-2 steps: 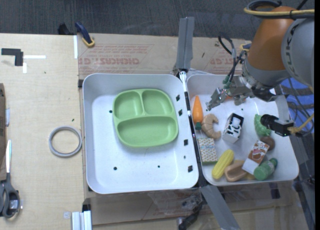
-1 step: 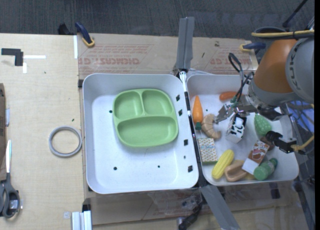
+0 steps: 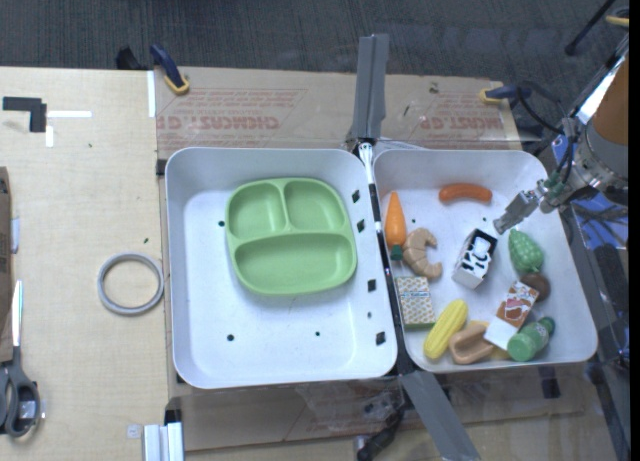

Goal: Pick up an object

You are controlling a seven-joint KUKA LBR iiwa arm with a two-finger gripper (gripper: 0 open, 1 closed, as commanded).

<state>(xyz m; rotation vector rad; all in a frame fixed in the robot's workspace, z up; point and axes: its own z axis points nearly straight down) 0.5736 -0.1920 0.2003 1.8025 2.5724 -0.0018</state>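
Observation:
My gripper hangs over the right part of the right bin, reaching in from the right edge. Nothing shows held in it. Just below it lie a black and white carton and a green leafy vegetable. An orange sausage lies to its upper left. Further left are a carrot and a croissant. Along the bin's front lie a cracker box, a corn cob, a red and white packet and a green bottle.
The left bin holds a green divided plate. A tape ring and scissors lie on the bench to the left. Blue clamps hold the cardboard behind the bins.

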